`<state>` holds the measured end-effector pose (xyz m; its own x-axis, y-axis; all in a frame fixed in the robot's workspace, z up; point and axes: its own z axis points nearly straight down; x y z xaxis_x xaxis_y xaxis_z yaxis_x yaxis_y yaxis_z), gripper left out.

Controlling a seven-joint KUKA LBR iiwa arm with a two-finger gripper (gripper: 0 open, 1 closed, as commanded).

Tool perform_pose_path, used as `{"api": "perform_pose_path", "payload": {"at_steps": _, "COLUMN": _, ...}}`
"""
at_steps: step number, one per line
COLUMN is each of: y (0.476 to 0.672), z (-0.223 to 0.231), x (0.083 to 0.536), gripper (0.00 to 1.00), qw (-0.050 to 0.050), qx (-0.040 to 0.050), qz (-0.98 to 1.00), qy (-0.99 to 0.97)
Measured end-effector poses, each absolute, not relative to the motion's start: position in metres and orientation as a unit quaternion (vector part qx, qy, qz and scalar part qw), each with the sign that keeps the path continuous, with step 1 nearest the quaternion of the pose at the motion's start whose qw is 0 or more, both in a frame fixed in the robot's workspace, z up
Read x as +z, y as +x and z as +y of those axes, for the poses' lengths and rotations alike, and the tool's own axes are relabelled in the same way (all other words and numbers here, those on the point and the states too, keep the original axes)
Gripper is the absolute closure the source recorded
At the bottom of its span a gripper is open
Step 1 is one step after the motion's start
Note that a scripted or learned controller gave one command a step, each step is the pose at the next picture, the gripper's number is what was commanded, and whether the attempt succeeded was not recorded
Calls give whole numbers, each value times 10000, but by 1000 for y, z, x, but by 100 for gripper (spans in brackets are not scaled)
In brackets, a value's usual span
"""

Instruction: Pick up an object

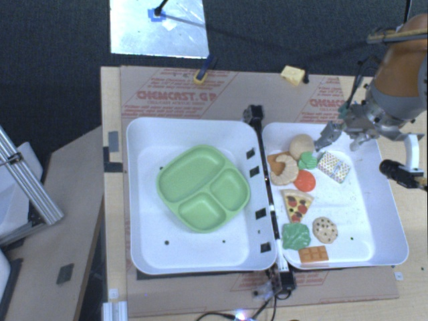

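From above, two white bins sit side by side on a cardboard sheet printed "CHEMCAST GP" in red, once at 11 o'clock and again, partly hidden, at 1 o'clock. The left bin (144,179) holds a green tray (202,188) with three compartments, lying near the bin's centre. The right bin (381,226) carries the toy food, crowded along its 9 o'clock side. A tan bun (301,143) lies at the top, a bagel (283,168) just beside it at 8 o'clock, a green piece (308,160) touching a red disc (305,180) below it. A silver wrapped block (334,167) lies at 3 o'clock of the green piece. Lower down come a pizza slice (297,205), a lettuce leaf (295,235), a cookie (325,229) and an orange cracker (313,253).

The arm (401,72) enters from 2 o'clock. Its gripper (326,140) hangs over the bin's upper part, between the bun and the silver block, close to both; whether its jaws are parted or closed cannot be told, and nothing is seen held. A black clamp (255,114) sits where the bins meet at 12 o'clock. A yellow block (292,75) lies on the cardboard's far edge, and a metal plate (159,19) lies beyond.
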<state>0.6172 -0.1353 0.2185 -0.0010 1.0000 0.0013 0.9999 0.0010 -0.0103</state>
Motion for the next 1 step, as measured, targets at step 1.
{"api": "perform_pose_path", "payload": {"at_steps": 1, "y": 620, "z": -135, "x": 226, "gripper": 0, "qw": -7, "qx": -4, "qz": -7082, "qy": -7061}}
